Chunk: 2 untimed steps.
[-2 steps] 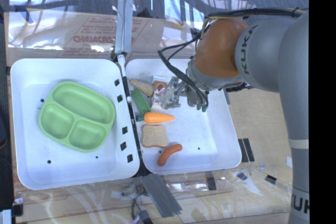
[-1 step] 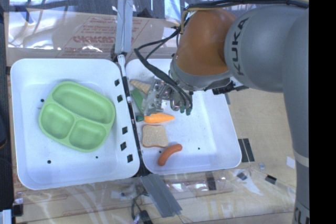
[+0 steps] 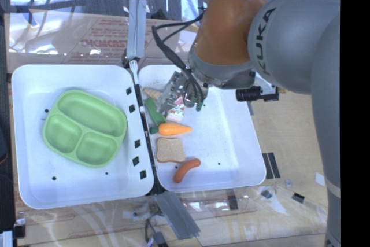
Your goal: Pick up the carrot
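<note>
Here the carrot [image 3: 174, 129] is seen lying flat in the right bin [image 3: 234, 150], close to its left wall, with a slice of bread [image 3: 170, 150] just below it and a sausage [image 3: 186, 170] nearer the front edge. The gripper [image 3: 176, 98] is placed just above the carrot, apart from it; whether it is apart or together cannot be told. A green divided plate [image 3: 85, 127] is set in the left bin [image 3: 29, 124].
</note>
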Motion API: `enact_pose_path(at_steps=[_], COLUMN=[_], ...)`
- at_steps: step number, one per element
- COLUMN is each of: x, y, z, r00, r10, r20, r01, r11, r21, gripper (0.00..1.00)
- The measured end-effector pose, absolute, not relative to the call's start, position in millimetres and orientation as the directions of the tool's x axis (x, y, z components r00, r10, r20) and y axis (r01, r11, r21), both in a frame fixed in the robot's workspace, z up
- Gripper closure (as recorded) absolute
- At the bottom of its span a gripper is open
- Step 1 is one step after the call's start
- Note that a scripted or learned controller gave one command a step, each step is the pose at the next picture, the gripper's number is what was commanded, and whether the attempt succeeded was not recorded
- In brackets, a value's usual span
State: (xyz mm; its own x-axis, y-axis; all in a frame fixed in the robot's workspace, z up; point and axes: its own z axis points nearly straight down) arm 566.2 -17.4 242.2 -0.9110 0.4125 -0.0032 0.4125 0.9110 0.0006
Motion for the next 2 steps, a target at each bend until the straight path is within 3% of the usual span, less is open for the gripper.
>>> enact_pose_path(at_steps=[1,2], x=[551.9,486.6], y=[-67,-122], z=[296,299], r00=[-0.687,-0.543], r10=[0.726,0.84], r20=[-0.004,0.0], r01=[0.726,0.84], r11=[0.687,0.543], r21=[0.002,-0.001], gripper=[1.0,1.0])
